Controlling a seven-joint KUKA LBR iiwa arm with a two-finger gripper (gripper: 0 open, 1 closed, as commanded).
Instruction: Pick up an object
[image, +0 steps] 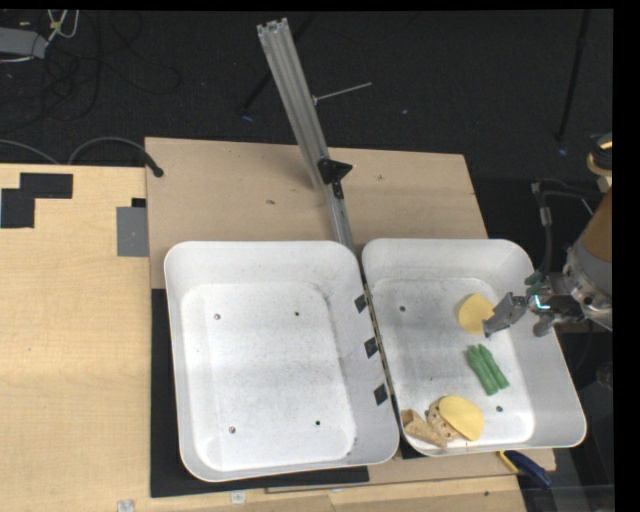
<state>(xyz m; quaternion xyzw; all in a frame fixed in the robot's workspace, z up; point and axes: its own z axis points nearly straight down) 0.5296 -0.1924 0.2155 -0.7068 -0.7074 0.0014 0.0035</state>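
Tool (497, 318) touching yellow object (474, 312) in right bin (545, 400); grip state unclear.

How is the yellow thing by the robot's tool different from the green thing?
The yellow thing is rounded; the green thing is long and thin. The yellow thing lies right beside the tool; the green thing lies apart from it, nearer the bin's front. Both rest in the right bin.

Bright overhead light is glaring off the white bins (270, 262); the floor toward twelve o'clock is lying dim, slightly grainy.
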